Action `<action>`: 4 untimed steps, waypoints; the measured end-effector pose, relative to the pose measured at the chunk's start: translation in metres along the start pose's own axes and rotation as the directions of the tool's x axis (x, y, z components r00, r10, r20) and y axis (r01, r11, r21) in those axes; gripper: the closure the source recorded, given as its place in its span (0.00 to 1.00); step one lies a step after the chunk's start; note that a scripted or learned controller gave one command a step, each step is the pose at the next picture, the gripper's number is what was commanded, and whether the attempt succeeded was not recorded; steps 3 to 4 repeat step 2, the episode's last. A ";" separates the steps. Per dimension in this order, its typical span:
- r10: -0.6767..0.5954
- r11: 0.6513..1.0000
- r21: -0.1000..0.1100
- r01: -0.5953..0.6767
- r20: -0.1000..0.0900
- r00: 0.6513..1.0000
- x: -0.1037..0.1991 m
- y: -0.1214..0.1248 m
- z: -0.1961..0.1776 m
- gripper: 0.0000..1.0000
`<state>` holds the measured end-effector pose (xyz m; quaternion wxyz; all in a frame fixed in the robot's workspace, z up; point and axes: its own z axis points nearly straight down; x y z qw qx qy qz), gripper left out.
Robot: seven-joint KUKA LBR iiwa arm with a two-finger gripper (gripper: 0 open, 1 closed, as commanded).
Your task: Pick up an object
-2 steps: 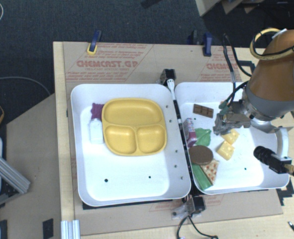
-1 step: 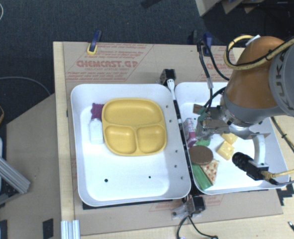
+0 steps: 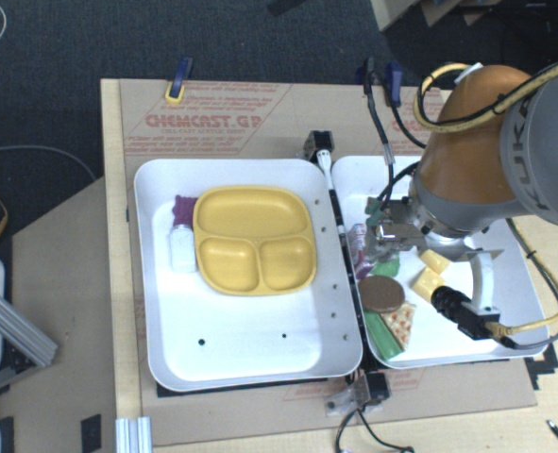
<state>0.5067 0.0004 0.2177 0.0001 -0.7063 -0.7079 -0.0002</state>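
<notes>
Looking down at a slant, we saw the grey-and-orange arm [image 3: 467, 149] bent over the right bin [image 3: 533, 281], its gripper [image 3: 384, 229] low near that bin's left edge, likely placed to reach the small objects [image 3: 387, 295] heaped there. Whether it grasped anything, we could not tell. A yellow divided tray [image 3: 255, 239] lay against the left bin's [image 3: 165, 328] far edge.

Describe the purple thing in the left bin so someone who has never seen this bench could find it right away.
Start at the left bin, the one holding the big yellow divided tray. Look along the tray's left edge, near its upper corner, where the purple thing peeks out from beside the tray. It sits just above a small white object, and its dark purple colour sets it apart from that pale neighbour and the yellow tray.
</notes>
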 end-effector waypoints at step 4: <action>0.003 1.000 0.001 -0.003 -0.001 1.000 -0.014 -0.004 -0.015 1.00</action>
